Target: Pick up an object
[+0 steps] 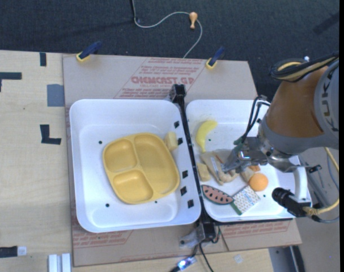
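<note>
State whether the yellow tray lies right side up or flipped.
Right side up: the tray shows three hollow compartments facing upward.

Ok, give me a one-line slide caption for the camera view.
KUKA arm reaching into the right bin of toy food, yellow divided tray in the left bin.

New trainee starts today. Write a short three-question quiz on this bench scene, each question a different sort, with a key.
1. True or false: the yellow divided tray lies in the left bin.
2. Multiple choice: which lies nearest the front rim of the right bin?
A. banana
B. watermelon slice
C. orange ball
3. Fill in: the gripper is over the ____ bin.

Key
1. True.
2. B.
3. Right; it sits low among the pale food pieces, beside the orange ball.
</note>
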`<state>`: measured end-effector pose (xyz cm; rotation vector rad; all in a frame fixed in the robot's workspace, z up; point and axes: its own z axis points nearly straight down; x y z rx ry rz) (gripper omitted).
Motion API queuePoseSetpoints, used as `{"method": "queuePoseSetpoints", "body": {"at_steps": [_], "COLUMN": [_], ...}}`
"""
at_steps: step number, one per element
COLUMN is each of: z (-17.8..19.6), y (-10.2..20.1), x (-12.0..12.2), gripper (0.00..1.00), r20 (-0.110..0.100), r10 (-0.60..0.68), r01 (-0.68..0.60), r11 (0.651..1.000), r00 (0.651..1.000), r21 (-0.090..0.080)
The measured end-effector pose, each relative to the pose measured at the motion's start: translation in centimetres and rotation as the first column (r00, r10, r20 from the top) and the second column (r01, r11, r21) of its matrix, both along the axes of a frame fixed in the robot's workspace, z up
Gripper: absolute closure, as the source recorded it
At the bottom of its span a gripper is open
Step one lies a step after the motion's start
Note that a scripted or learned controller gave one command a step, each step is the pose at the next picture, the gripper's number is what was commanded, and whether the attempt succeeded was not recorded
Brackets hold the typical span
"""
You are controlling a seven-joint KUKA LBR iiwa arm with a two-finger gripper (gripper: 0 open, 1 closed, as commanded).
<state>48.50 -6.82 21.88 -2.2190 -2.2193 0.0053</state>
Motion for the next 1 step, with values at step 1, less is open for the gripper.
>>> {"method": "queuePoseSetpoints", "body": {"at_steps": [1], "z": [1.28], "y": [-0.79], "x": [1.45], "gripper": [1.0], "r20": [0.004], "r10": [0.001], "r01": [-0.001], "r11": [1.0], "r00": [1.0], "r21": [0.0]}}
